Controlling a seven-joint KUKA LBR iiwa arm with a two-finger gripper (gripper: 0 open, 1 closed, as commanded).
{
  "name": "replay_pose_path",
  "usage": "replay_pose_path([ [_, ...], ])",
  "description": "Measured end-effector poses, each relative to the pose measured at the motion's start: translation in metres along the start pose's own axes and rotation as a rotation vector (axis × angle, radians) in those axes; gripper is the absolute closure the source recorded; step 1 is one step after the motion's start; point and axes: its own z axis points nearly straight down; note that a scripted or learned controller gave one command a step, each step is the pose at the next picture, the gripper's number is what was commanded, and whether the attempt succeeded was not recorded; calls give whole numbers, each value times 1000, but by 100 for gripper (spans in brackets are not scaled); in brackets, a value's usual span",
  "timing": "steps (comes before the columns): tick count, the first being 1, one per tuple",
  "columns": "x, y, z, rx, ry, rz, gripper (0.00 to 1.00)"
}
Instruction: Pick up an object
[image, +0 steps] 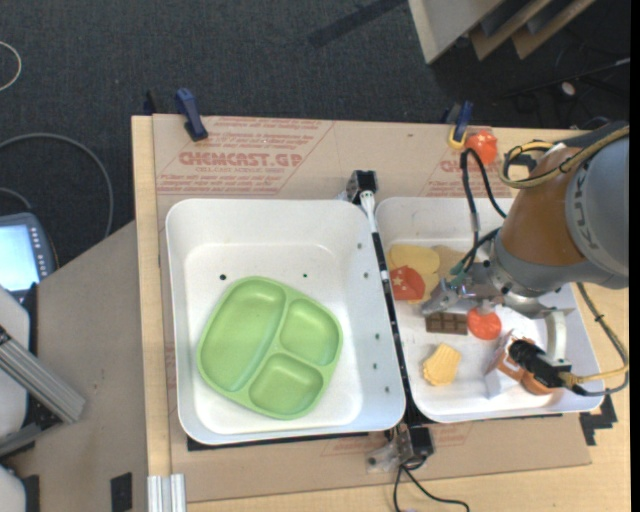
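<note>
1. Dark carpet lies around a bench (250, 150) topped with a brown printed sheet, with a blue clamp (190, 112) at its far edge.
2. Two shallow white bins sit side by side on it, their inner rims touching.
3. The left bin (177, 300) holds a green divided plate (270, 345) with three compartments, lying flat near the bin's middle.
4. The right bin (430, 214) holds the loose things that could be picked up.
5. A pale yellow slice (420, 260) lies toward the far left of that bin, with a red round piece (405, 284) resting partly on its near edge.
6. A brown block (446, 323) lies flat near the bin's middle, and a small orange-red piece (484, 324) sits just beside it on its right.
7. A yellow ridged piece (441, 365) lies nearer the front, apart from the brown block.
8. The grey arm (590, 215) reaches in from the right, with its orange band over the bin.
9. The gripper (455, 298) is low over the right bin, just beyond the brown block and to the right of the red round piece.
10. I cannot tell whether it is wide or narrow, and no thing is visibly held.
</note>
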Motion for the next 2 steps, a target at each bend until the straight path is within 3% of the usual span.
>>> replay_pose_path([
  [1,53,-71,-107,1,5,-1,0],
  [2,128,-70,-119,3,5,-6,0],
])
